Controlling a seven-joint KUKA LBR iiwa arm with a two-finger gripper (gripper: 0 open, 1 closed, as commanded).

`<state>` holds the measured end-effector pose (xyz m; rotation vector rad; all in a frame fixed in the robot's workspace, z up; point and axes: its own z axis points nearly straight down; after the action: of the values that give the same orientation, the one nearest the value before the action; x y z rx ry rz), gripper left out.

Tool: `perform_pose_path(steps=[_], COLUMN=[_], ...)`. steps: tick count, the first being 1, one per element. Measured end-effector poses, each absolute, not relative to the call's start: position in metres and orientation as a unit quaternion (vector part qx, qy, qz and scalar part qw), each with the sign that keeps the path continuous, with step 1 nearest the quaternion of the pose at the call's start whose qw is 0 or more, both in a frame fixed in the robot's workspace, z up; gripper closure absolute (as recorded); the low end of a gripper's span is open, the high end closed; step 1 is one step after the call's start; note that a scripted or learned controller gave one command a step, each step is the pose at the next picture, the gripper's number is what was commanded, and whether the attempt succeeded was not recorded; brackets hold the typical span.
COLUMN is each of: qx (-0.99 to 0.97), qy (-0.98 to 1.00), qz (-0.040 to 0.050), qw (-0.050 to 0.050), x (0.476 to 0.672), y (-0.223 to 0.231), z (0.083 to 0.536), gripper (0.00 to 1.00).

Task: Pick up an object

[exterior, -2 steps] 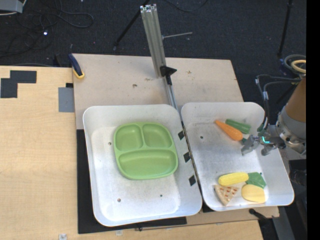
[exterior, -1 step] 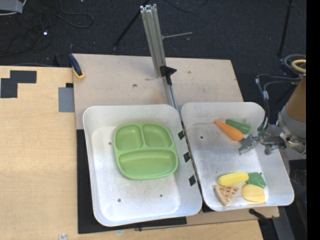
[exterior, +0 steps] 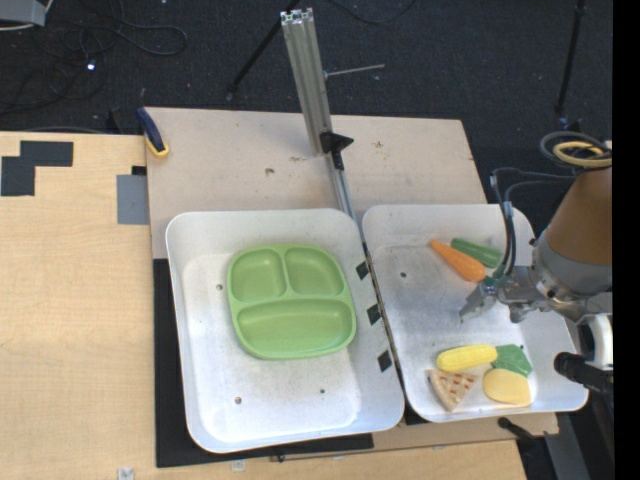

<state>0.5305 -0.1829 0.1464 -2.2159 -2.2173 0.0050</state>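
Observation:
The right bin [exterior: 420, 288] holds several toy foods. An orange carrot [exterior: 457, 259] lies beside a green piece [exterior: 478, 251] near its far side. At the front are a yellow corn cob [exterior: 467, 357], a green leafy piece [exterior: 514, 357], a pizza slice [exterior: 451, 388] and a yellow lump [exterior: 508, 387]. My gripper [exterior: 492, 308] hangs over the right part of this bin, just in front of the carrot and behind the corn. Its fingers stand open, and nothing shows between them.
The left bin [exterior: 200, 368] carries a green divided plate [exterior: 292, 301]. An aluminium post [exterior: 309, 78] rises behind the bins, with a rod running down to the seam between them. Black clips [exterior: 372, 313] sit along that seam. The arm's orange band [exterior: 590, 218] is at the right.

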Motion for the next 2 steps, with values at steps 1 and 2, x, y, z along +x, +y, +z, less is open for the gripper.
perform_pose_path(steps=[1, 2], qx=[-0.707, -0.708], qy=[-0.707, -0.706], qz=[0.0012, 0.0011], qw=[0.003, 0.002], x=[0.530, 0.530], y=[-0.182, -0.183], z=[0.093, 0.105], gripper=[0.00, 1.00])
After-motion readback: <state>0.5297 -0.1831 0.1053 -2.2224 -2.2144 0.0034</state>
